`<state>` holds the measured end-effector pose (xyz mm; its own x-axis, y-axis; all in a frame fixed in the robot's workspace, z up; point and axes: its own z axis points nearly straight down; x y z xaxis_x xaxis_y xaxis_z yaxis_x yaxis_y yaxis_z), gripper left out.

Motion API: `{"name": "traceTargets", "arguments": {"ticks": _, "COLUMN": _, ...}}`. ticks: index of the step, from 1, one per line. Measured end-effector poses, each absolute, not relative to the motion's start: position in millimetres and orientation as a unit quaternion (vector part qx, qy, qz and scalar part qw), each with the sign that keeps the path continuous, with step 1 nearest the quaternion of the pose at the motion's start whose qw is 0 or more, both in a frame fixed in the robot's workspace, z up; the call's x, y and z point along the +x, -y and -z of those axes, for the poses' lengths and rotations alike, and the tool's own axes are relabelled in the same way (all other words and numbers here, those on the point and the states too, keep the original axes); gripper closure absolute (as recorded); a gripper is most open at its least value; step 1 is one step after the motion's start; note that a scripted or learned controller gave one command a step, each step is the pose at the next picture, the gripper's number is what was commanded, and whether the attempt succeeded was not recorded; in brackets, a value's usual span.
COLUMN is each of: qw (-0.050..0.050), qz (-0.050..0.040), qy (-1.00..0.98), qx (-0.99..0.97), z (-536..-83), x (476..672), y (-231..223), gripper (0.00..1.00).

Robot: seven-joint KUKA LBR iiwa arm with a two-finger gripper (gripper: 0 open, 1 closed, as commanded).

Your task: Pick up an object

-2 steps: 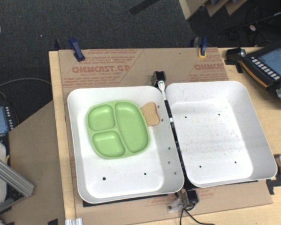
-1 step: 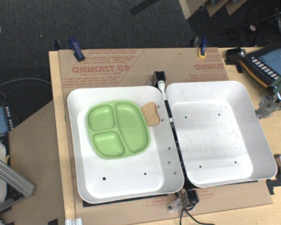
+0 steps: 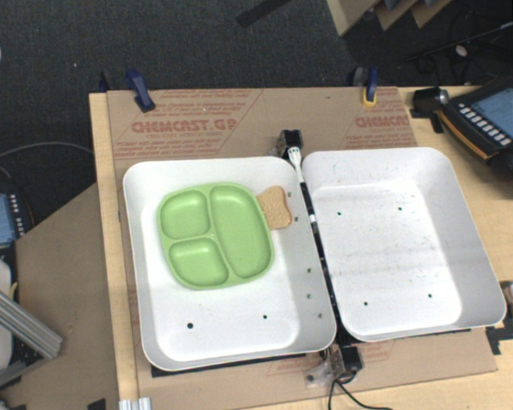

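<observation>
1. Left bin (image 3: 237, 329): holds green plate (image 3: 215, 236), three compartments, lying flat, set toward the bin's upper left.
2. Tan slab (image 3: 275, 207) (toast-like, cannot tell the material) lies flat just right of the plate, touching or slightly over its rim, near the wall shared with the right bin (image 3: 395, 235).
3. Judged as loose placement for random picking: nothing stacked, nothing upright, both reachable from above.
4. Task's thing: either of the two, both in the left bin. Slab looks the easier pick, being small with free edges on three sides; plate is wide and low, likely graspable only at the rim.
5. Risk: slab close to the bin wall and the plate, little side room for a descent.
6. Gripper: opening and load, cannot tell.
7. Surface: bins sit side by side on a brown board (image 3: 191, 109) with red print, fixed at the far edge by clamps (image 3: 139, 88).
8. Room: dark carpet beyond, pendant (image 3: 484, 119) at right, cables below the bins.
</observation>
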<state>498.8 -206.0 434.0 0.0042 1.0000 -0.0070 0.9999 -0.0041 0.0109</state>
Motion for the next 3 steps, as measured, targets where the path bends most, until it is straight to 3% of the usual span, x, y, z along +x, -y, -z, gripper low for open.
{"name": "traceTargets", "arguments": {"ticks": 1, "qw": -0.003, "qz": 0.0013, "qy": -0.708, "qx": 0.706, "z": -367, "x": 478.3, "y": 172, "gripper": 1.00}}
{"name": "traceTargets", "arguments": {"ticks": 2, "qw": 0.004, "qz": 0.0002, "qy": -0.706, "qx": 0.709, "z": -376, "x": 496.8, "y": 227, "gripper": 1.00}}
{"name": "traceTargets", "arguments": {"ticks": 3, "qw": 0.008, "qz": -0.0030, "qy": -0.708, "qx": 0.707, "z": -491, "x": 495.3, "y": 224, "gripper": 1.00}}
